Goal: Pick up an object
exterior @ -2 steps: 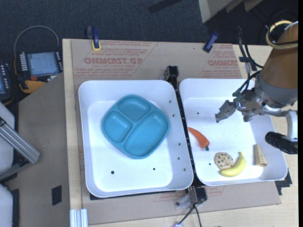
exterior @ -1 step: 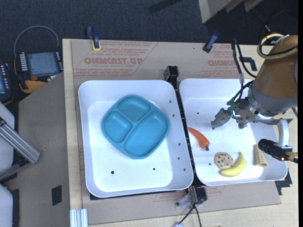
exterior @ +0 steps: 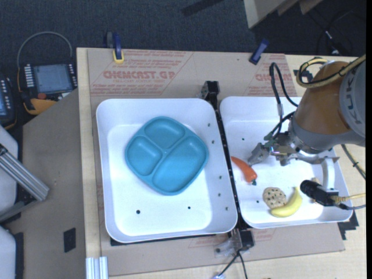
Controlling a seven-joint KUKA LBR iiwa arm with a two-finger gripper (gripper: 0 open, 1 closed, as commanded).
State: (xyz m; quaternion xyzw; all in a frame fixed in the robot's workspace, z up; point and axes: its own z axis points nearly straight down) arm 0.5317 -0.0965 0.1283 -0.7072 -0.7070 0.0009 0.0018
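In the right bin point(exterior: 250, 112), an orange carrot-like piece point(exterior: 244, 167) lies against the left wall. A round brown cookie point(exterior: 273, 196) sits near the front, and a yellow banana point(exterior: 289, 204) touches its right side. My gripper point(exterior: 269, 155) hangs over the middle of this bin, just right of and above the orange piece and behind the cookie. Its fingers stand open with nothing between them.
The left bin point(exterior: 110, 156) holds a blue divided plate point(exterior: 167, 154) near its middle. A black divider runs between the two bins. The arm covers the right bin's right side. Cardboard lines the bench behind the bins.
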